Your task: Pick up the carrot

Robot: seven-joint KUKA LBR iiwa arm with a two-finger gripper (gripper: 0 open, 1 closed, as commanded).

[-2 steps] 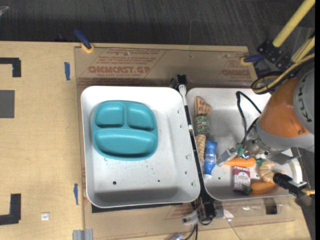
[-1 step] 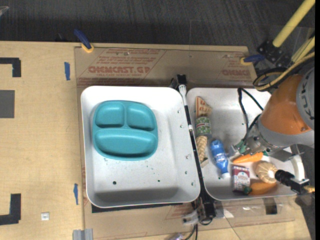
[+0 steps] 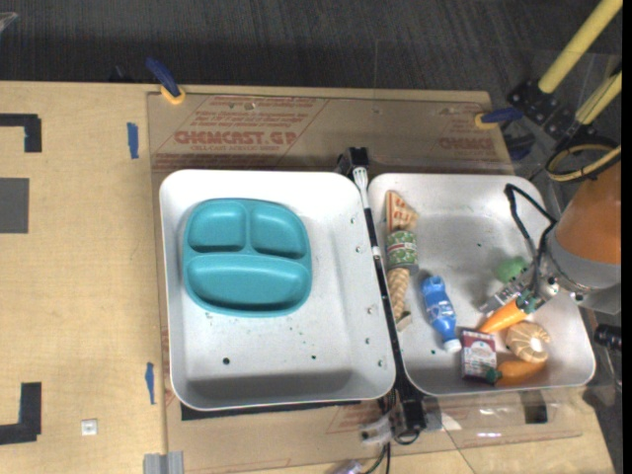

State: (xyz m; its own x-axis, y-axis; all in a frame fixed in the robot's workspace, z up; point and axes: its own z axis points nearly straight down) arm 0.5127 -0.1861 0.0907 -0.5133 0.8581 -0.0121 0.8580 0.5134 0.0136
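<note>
Seen from above at a slant: two shallow white bins side by side on a brown tabletop (image 3: 79, 294). In the left bin (image 3: 197, 363), a teal divided plate (image 3: 247, 255) lying flat toward the far left corner, well apart from everything else. In the right bin (image 3: 454, 205), a cluster of items. Along its left wall, a long ice-cream cone package (image 3: 399, 255) stretched from far to near. Just right of it, a small blue bottle (image 3: 438, 310) with a white cap, lying on its side. In the near right part of that bin, the carrot (image 3: 502, 317), orange, lying tilted on the bin floor, its right end just under the claw (image 3: 526, 294). Beside the carrot on the near side, a small dark red and white box (image 3: 479, 354), a tan round pastry (image 3: 525, 338), and an orange piece (image 3: 521, 370) at the near wall. A small green item (image 3: 512, 269) just beyond the claw, toward the far side. Reaching in from the right, the grey arm with its orange band (image 3: 592, 227), wrist low over the bin's right side. Claw tip down close to the carrot's right end; cannot tell whether open or closed, nor whether touching the carrot. Blue tape marks and clamps along the tabletop's far edge.
</note>
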